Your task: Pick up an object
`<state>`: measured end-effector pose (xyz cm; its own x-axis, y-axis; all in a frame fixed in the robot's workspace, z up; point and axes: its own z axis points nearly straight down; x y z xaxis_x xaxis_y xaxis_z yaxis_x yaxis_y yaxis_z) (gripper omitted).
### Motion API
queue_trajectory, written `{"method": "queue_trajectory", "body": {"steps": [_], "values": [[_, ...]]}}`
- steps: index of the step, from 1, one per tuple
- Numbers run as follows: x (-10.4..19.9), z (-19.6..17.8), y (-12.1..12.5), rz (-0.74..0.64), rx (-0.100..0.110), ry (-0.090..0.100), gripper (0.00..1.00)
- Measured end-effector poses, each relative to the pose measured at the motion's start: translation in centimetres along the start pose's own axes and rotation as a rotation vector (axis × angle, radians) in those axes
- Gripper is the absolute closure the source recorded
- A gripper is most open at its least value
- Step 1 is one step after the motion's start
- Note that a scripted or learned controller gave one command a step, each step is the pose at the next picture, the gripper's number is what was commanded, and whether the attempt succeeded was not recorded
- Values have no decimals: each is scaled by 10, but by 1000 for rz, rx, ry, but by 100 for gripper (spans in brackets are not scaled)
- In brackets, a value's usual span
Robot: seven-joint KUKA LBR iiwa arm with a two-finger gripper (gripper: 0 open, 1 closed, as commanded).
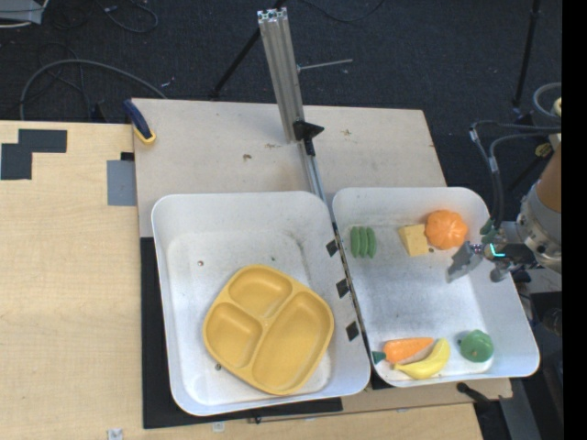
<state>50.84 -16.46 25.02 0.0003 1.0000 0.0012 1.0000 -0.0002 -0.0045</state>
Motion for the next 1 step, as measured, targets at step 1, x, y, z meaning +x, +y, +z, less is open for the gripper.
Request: {"method": "queue_trajectory", "body": {"steps": [1], "values": [[0,0,0,0,-1,0,0]]}}
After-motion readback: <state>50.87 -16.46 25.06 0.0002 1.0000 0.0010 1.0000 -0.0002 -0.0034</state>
